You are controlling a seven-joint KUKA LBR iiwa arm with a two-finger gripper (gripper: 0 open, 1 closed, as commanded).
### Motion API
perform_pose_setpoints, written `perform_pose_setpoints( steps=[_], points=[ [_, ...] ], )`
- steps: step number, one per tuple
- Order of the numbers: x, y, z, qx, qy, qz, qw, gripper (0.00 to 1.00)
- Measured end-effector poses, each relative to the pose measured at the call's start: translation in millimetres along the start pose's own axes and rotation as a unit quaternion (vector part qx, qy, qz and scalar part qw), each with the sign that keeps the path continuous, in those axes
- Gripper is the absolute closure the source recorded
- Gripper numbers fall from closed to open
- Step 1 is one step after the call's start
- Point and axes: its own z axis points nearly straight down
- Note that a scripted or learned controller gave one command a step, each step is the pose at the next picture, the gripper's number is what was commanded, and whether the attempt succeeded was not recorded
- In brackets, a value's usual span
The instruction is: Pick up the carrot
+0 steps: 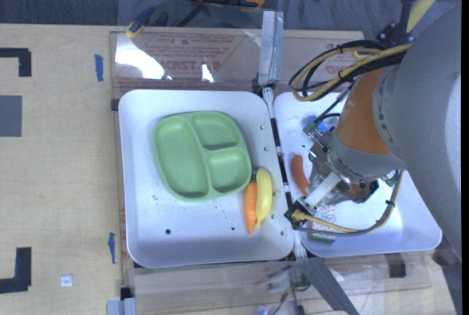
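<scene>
**Carrot rests in the left bin, arm over the right bin**

Carrot [250,208] lies in the left bin [146,233], near that bin's right wall and toward its front edge. It is orange, set roughly lengthwise front to back, and touches the yellow banana [263,193] that lies just beside it on the right. Both sit just off the front right corner of the green divided plate [201,154], which occupies the middle of the same bin.

The gripper [316,205] hangs over the right bin [410,229], close to the wall that the two bins share. The carrot is on the far side of that wall from it, to the gripper's left in the camera view, near but apart, with the banana between them. Nothing of the carrot is between the fingers. Whether the jaws are spread or pressed together cannot be told, since the wrist, cables and the grey arm [418,108] with its orange band cover them from above.

An orange-red sausage-shaped item [299,171] lies in the right bin just beside the gripper, on its left. Small spotted scraps lie beneath the gripper near the front of that bin.
</scene>
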Motion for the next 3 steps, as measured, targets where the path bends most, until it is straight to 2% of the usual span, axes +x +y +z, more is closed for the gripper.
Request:
perform_pose_setpoints(
  steps=[1, 2, 3],
  points=[
    [10, 80, -21, 0.001, 0.000, 0.220, 0.9756, 1.00],
    [11, -16, -16, 0.001, -0.001, 0.220, 0.9755, 1.00],
    [11, -16, -16, 0.001, -0.001, 0.220, 0.9755, 0.00]
  ],
)
